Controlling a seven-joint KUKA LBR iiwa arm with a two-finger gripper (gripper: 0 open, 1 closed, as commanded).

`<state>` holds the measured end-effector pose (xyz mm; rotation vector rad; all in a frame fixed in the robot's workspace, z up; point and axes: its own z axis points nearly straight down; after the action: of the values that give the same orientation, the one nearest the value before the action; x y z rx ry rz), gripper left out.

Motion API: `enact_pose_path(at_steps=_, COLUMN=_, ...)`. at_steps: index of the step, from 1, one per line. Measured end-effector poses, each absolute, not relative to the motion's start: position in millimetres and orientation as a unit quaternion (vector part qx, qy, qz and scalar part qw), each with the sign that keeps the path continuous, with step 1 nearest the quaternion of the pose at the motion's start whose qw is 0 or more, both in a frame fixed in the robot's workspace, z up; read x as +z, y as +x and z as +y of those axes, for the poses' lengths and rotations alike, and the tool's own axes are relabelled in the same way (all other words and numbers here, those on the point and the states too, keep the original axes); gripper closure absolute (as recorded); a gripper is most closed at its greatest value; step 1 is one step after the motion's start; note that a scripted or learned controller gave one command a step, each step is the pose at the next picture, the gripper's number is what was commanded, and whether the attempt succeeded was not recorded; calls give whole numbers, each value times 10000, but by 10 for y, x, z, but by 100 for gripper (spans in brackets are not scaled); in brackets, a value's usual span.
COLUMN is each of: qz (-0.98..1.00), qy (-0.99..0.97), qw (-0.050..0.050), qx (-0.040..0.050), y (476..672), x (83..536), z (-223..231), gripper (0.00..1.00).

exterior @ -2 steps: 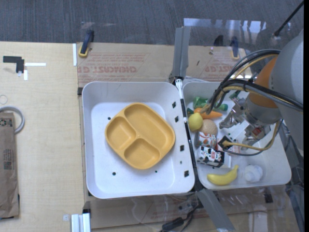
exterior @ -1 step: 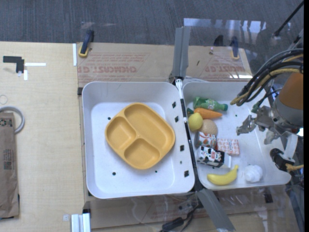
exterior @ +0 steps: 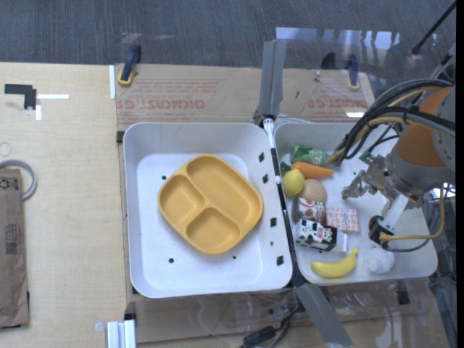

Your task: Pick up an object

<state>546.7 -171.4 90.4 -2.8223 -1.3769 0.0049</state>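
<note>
Several small things crowd the right bin (exterior: 420, 263), likely because it serves as the stock to pick from. The gripper (exterior: 357, 187) hangs low over its middle, with nothing visibly in its hold; whether it is spread or closed I cannot tell.

Nearest it, just on the side toward the left bin, lies a red-and-white packet (exterior: 341, 219). This is probably the easiest target, since it lies flat and unobstructed. Further from the gripper that way, a brown ball (exterior: 314, 191), a cow-patterned carton (exterior: 317, 233), a lemon (exterior: 293, 182) and a carrot (exterior: 312, 170) sit packed near the shared wall. A banana (exterior: 335, 265) lies toward the front rim.

Well apart from the gripper, the left bin (exterior: 152, 252) holds a yellow divided plate (exterior: 210, 203). Both bins rest on cardboard (exterior: 188, 93) over a pale wooden bench (exterior: 58, 158). A brown paper bag (exterior: 11, 245) lies at the bench's far end, with grey carpet (exterior: 181, 13) beyond.
</note>
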Motion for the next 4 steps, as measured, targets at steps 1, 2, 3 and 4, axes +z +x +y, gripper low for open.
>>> enact_pose_path(at_steps=1, qz=-6072, qy=-7945, qw=16, qx=-5, y=5867, x=916, z=-1995, gripper=0)
enact_pose_path(at_steps=2, qz=-4299, qy=-9029, qw=6, qx=18, y=5715, x=910, z=-1703, gripper=0)
enact_pose_path(at_steps=3, qz=-5364, qy=-8440, qw=-7, qx=11, y=6335, x=1656, z=-2067, gripper=0)
enact_pose_path(at_steps=4, qz=-4636, qy=-8861, qw=5, qx=21, y=6233, x=1471, z=-1418, gripper=0)
